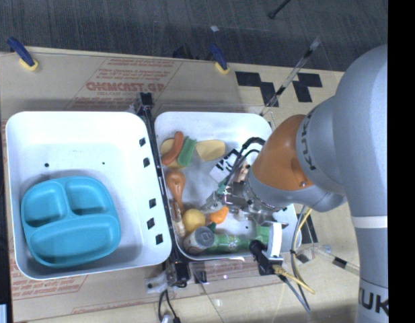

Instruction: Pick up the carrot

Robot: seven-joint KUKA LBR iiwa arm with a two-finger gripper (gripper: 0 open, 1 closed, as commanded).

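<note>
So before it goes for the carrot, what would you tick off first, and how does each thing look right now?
1. Carrot in view in the right bin: ok, a small orange piece beside the lemon.
2. Gripper close to the carrot: ok, it sits just above it.
3. Carrot between the fingers: cannot tell, the wrist hides them.
4. Room around the carrot: not ok, the lemon and a grey can crowd it.
5. Left bin out of the way: ok, it holds a blue tray well apart from the arm.

Your arm, reaching in from the right

Your gripper [229, 200] hangs low, wrist bent leftward under the orange band.
</note>
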